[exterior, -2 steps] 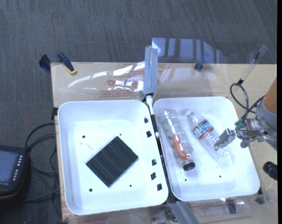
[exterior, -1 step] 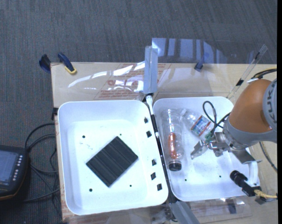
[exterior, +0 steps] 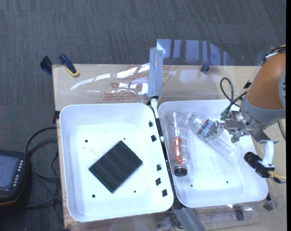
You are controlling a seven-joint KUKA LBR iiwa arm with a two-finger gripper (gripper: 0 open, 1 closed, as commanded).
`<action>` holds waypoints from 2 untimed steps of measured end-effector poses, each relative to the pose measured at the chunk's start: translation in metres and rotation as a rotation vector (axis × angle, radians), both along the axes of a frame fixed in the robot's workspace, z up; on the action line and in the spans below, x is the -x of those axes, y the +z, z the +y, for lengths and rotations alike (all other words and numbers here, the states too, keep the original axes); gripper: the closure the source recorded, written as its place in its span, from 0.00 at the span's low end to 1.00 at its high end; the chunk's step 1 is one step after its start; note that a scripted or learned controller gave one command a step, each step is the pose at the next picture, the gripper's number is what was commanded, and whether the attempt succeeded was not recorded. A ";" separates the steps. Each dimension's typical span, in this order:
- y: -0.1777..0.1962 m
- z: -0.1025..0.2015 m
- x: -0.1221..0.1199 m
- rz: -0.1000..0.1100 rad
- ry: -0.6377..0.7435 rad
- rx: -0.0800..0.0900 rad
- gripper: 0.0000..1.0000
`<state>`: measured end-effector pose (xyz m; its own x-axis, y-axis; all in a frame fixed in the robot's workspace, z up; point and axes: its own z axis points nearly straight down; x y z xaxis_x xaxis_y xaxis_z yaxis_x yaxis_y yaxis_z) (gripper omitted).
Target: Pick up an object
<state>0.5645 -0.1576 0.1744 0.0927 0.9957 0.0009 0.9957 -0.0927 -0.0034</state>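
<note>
A clear plastic bottle (exterior: 178,146) with orange contents and a black cap lies lengthwise at the left side of the right bin (exterior: 208,192). To its right, a crumpled clear bottle (exterior: 212,133) with a blue and red label lies slanted. My gripper (exterior: 230,130) is low over the right end of that crumpled bottle, touching or nearly touching it; the arm's orange band (exterior: 268,83) shows above. A black ribbed square pad (exterior: 116,165) lies flat in the left bin (exterior: 68,129).
A grey upright post (exterior: 156,73) stands behind the wall between the bins. Blue clamps (exterior: 63,65) grip the bench's back left corner. A handheld control unit (exterior: 6,174) lies on the floor at left. Cables (exterior: 229,93) hang by the wrist.
</note>
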 end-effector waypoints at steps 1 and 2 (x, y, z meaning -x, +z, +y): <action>-0.080 -0.009 -0.063 0.014 0.032 -0.006 0.00; -0.081 -0.016 -0.074 0.028 0.132 -0.003 0.00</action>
